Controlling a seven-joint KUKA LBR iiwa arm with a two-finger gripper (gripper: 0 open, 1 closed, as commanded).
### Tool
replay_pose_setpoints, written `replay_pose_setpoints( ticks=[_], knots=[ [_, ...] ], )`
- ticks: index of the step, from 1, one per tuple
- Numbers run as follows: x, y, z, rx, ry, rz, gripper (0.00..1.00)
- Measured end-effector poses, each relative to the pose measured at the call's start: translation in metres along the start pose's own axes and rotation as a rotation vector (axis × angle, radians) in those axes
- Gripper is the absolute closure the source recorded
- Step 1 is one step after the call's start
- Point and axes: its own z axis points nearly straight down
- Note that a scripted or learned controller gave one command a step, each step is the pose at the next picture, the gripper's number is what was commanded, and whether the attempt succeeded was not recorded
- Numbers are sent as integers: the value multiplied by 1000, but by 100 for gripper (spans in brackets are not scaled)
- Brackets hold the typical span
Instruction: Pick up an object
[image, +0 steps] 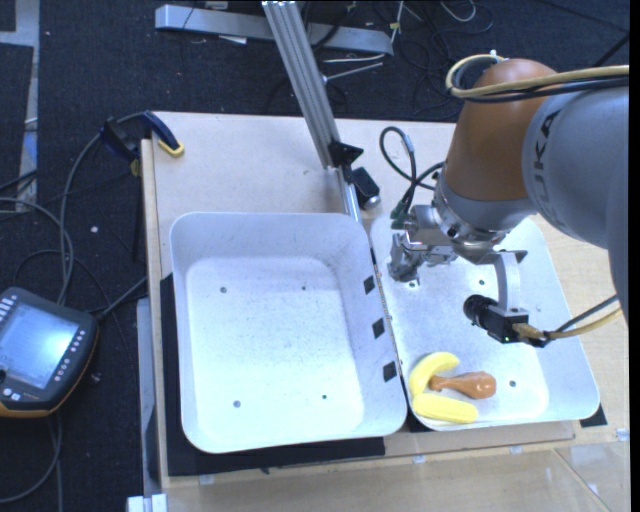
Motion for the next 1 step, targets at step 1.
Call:
replay_pose_setpoints(
  ticks=[1],
  knots=[
    [54, -1, 12, 0, 0, -1, 100]
  ],
)
